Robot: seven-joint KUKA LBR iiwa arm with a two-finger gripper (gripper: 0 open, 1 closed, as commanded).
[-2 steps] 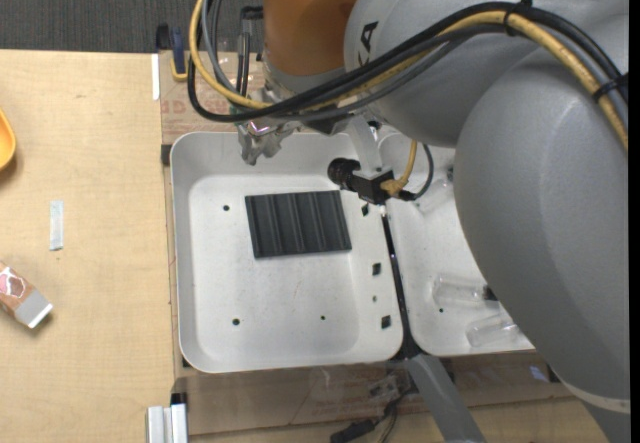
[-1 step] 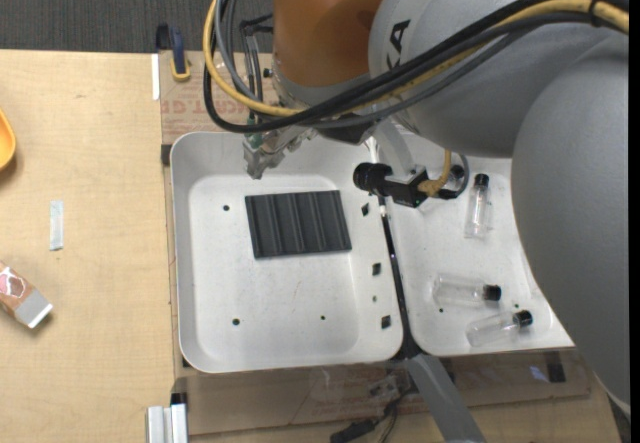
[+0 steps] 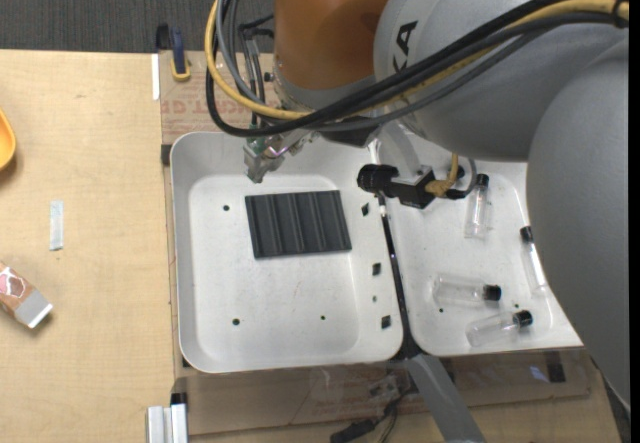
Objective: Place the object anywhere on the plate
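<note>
arm [image 3: 500,41]: smooth grey shell, satin sheen, looks painted metal or hard plastic
orange band [image 3: 335,6]: glossy, smooth, soft highlights
cables [image 3: 235,51]: black and yellow jackets, rubbery, slight shine
left bin [image 3: 200,331]: white plastic, smooth, semi-matt, faint scuffs
right bin [image 3: 560,331]: same white plastic look
dark plate [image 3: 298,223]: matt charcoal, ribbed surface, looks like plastic or rubber
vials [image 3: 470,293]: clear glossy plastic or glass, black caps
bench top [image 3: 85,161]: pale wood, matt, fine grain
gripper [image 3: 258,169]: dull grey metal look, details too small
</note>
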